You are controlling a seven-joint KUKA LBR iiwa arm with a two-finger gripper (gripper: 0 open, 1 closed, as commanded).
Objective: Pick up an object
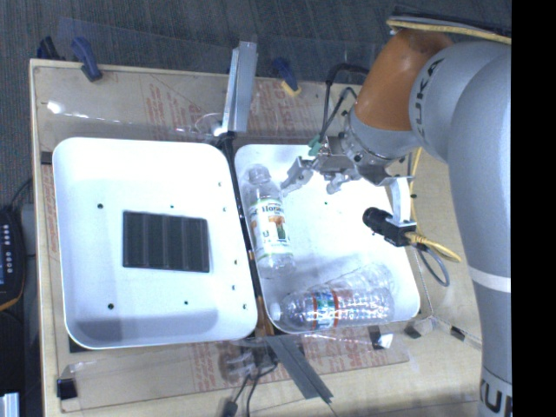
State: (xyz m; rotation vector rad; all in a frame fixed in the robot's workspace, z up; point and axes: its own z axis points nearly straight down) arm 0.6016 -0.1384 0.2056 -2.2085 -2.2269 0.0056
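Two clear plastic bottles wait in the right bin [401, 233], at centre-right of the frame. The small bottle [268, 220], with a white and orange label, lies lengthwise along the bin's left wall, its cap toward the top of the frame. The large crushed bottle [340, 299] lies across the bin's lower end, its blue and red label at mid-length. The two are close together at the lower left of the bin but appear not to touch.

The hand [314, 170] hangs over the upper part of the right bin, just right of the small bottle's cap, its fingers spread and nothing between them. The grey arm [460, 120] with its orange band reaches in from the upper right.

The left bin [78, 181] holds only a dark ribbed panel [166, 241] at its centre. Both bins sit on a counter [130, 94] with blue clamps along its top edge.

The step in hand looks like the approach, with no grasp made yet. The small bottle seems the nearer target; the next move likely calls for shifting the hand left and down so the fingers straddle the bottle's narrow width, clear of the bin wall it lies against.
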